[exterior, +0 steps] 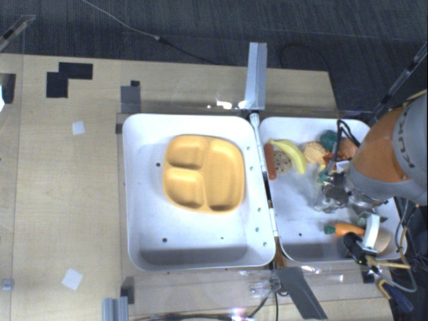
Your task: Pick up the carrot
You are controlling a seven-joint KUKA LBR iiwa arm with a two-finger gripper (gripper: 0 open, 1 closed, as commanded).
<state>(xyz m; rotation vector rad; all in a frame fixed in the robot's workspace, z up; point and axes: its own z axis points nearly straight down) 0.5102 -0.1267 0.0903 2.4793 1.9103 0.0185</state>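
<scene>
The carrot [346,230] lies flat on the floor of the right bin [297,236], close to that bin's near wall and toward its right side. Its orange body points right and its green tip points left.

The end effector [330,196] hangs over the right bin's middle, just beyond the carrot on the far side. The view does not show the carrot inside it. Whether it is released or clenched cannot be told from this angle. The arm [384,156], with its orange band, crosses the right bin's right wall.

The rest of the things sit along the right bin's far half:
- A banana [289,154] curves down from near the far left corner.
- A speckled brown cookie [281,164] sits tucked against the banana.
- A red sausage [269,159] lies along the bin's left wall.
- A pale yellow lump [314,152] rests further toward the bin's right.
- Beyond the lump, near the far wall, are a teal thing [328,139] and a small orange thing [346,150]. Both are partly hidden by the arm and too small to name.

The left bin [144,199] adjoins the right bin's left wall. It holds a yellow tray [204,172] with three compartments, set toward its far half. A metal post [256,75] stands at the far end of the seam between the two bins. The wooden surface [60,199] spreads out beyond the left bin, well away from the right bin, and has black marks [67,77] at its far edge.
</scene>
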